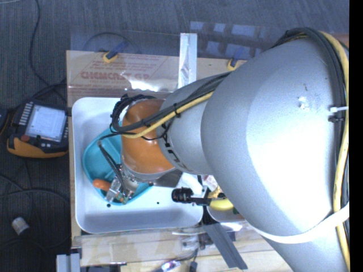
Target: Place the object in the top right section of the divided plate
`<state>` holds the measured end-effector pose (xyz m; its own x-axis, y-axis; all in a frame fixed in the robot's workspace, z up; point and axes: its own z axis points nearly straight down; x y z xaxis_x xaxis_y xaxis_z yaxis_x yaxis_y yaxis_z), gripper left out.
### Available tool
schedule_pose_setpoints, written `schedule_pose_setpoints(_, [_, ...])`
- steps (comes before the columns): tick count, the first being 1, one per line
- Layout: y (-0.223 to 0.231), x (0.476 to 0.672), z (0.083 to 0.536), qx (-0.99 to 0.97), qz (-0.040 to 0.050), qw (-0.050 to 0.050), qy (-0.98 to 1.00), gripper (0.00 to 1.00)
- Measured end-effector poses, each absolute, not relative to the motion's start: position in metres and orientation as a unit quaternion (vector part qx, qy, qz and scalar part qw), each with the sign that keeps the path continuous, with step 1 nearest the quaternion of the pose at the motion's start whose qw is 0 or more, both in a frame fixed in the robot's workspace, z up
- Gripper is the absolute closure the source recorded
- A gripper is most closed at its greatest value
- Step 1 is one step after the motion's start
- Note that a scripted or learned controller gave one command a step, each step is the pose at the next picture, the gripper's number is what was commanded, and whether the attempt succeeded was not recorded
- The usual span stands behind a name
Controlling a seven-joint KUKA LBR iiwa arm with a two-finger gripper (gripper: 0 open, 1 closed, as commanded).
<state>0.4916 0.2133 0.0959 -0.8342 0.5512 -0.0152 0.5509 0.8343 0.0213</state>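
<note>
One arm; one gripper, finger state cannot be told. One blue divided plate in one white bin, frame's lower left. One orange object lies on the plate, just left of the gripper.

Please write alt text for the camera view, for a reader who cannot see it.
A large grey robot arm reaches from the right, its end effector low over a blue divided plate in the left white bin. A small orange object lies on the plate beside it.
</note>
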Motion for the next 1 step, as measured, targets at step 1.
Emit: schedule_pose_setpoints(1, [0.2324, 0.4888, 0.0970, 0.314, 0.0046, 0.007, 0.949, 1.00])
